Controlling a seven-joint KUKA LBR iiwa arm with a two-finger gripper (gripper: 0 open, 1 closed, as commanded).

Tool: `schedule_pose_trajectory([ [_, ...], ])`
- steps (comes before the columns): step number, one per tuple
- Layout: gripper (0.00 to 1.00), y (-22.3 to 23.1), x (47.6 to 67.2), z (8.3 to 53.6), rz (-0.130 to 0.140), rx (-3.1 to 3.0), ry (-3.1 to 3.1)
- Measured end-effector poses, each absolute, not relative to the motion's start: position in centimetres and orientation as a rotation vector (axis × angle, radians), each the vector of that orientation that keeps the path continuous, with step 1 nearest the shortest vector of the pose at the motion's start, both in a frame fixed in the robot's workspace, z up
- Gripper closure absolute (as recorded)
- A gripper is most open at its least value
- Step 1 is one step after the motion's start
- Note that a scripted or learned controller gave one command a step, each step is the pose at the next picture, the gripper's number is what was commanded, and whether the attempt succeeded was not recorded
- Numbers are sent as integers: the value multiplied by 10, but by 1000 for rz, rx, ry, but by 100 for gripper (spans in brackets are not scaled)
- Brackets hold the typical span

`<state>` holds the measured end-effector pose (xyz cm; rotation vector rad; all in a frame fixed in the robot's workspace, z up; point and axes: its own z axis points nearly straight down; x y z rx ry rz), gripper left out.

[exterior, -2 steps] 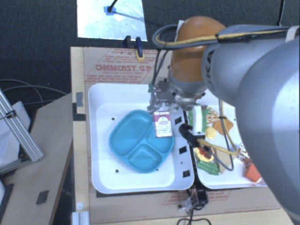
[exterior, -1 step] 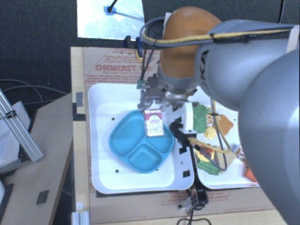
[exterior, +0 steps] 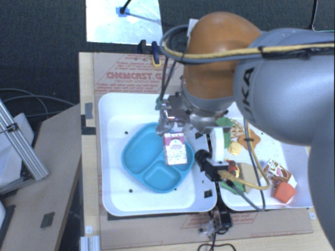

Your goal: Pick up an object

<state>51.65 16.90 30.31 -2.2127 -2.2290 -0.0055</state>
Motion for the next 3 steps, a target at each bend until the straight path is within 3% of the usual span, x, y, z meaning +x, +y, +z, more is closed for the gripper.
schedule_pose_trajectory([
  [1, 100, 168, 519, 311, -4, -2208, -2236],
  [2, 100, 163, 563, 339, -9, -2216, -2232],
  [3, 100, 231, 568, 200, 10, -2207, -2228],
])
